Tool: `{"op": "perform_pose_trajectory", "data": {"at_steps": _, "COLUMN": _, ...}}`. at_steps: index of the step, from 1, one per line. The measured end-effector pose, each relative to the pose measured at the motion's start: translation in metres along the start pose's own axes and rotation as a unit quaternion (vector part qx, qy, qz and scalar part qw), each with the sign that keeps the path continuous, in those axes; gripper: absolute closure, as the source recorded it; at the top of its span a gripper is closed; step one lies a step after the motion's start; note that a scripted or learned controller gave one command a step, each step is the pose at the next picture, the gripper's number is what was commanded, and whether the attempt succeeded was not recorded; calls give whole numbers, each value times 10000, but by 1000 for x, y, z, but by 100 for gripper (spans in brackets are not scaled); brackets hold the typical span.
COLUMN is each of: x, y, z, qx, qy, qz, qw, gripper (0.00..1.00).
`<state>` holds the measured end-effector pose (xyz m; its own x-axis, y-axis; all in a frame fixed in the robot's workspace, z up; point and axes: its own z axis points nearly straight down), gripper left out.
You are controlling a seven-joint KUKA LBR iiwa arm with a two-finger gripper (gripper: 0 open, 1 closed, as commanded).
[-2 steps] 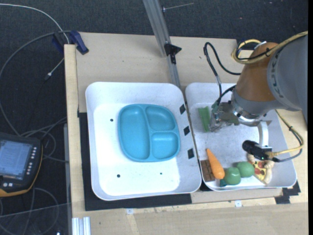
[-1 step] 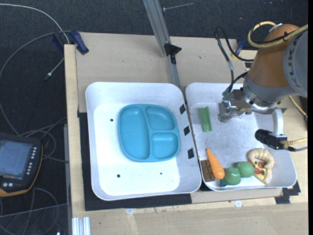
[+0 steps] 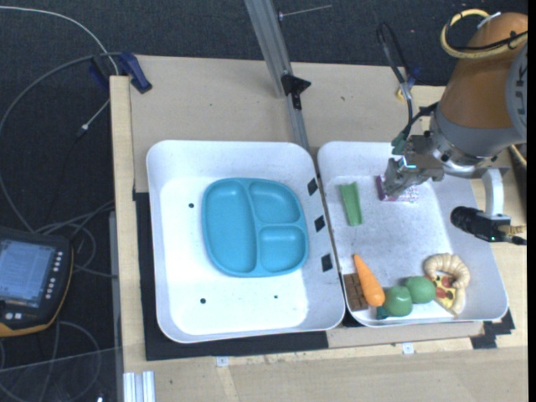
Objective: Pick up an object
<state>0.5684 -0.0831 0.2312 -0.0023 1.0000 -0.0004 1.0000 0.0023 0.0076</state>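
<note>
The objects for picking lie in the right bin (image 3: 469,249): a green block (image 3: 350,203) near its upper left part, an orange carrot (image 3: 368,280) at the lower left, a green round piece (image 3: 400,301) just beside the carrot, another green piece (image 3: 421,290) touching it, and a pale ring-shaped toy (image 3: 446,280) at the lower right corner. A small brown piece (image 3: 353,291) rests at the left of the carrot.

The end effector (image 3: 400,180) is low over the upper part of the right bin, to the right of the green block, close to a small pinkish thing (image 3: 404,196) on the bin floor. Whether it is apart or together, I cannot tell.

The left bin (image 3: 167,249) carries a blue divided plate (image 3: 254,226) with three compartments. Both bins sit on a light wooden desk (image 3: 209,99) with a black mat (image 3: 234,342) under them. A metal pole (image 3: 266,23) crosses above the desk. The floor (image 3: 50,99) around is dark carpet with thin cables (image 3: 50,23), and a control pendant (image 3: 32,279) lies at the left.
</note>
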Motion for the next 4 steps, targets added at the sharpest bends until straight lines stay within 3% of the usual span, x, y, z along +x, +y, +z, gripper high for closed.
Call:
{"op": "perform_pose_trajectory", "data": {"at_steps": 1, "x": 0, "y": 2, "z": -48, "qx": 3, "qy": -2, "qz": 2, "qw": 10000, "gripper": 100}}
{"op": "perform_pose_trajectory", "data": {"at_steps": 3, "x": 100, "y": 25, "z": -11, "qx": 60, "qy": 16, "qz": -18, "qw": 10000, "gripper": 100}}
{"op": "perform_pose_trajectory", "data": {"at_steps": 4, "x": 153, "y": 41, "z": -1, "qx": 32, "qy": 11, "qz": -19, "qw": 10000, "gripper": 100}}
